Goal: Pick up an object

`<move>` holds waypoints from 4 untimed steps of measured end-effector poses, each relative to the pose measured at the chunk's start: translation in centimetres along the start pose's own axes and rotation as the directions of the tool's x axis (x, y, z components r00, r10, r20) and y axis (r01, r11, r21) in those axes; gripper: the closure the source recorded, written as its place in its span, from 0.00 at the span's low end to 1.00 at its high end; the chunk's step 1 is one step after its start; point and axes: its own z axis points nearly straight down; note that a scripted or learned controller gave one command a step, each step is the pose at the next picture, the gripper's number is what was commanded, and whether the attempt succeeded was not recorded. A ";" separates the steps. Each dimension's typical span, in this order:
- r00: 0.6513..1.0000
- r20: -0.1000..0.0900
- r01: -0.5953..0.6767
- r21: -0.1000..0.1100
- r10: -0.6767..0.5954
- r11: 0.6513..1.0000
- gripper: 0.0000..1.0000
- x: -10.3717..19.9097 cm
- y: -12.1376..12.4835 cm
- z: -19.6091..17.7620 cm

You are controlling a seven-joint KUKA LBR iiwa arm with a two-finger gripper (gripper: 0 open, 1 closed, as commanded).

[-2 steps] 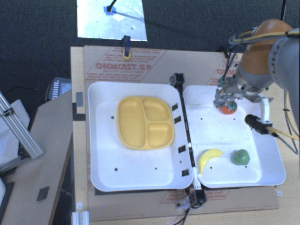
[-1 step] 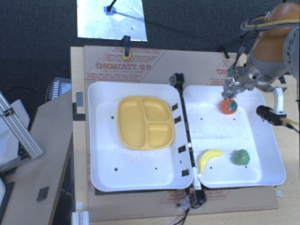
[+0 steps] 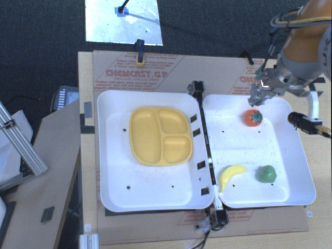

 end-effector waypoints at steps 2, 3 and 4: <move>1.000 -0.003 0.005 0.004 -0.005 1.000 1.00 10.8 -2.0 0.5; 1.000 -0.002 0.005 0.004 -0.005 1.000 1.00 16.7 -2.9 1.0; 1.000 -0.002 0.005 0.006 -0.005 1.000 1.00 21.5 -5.4 2.2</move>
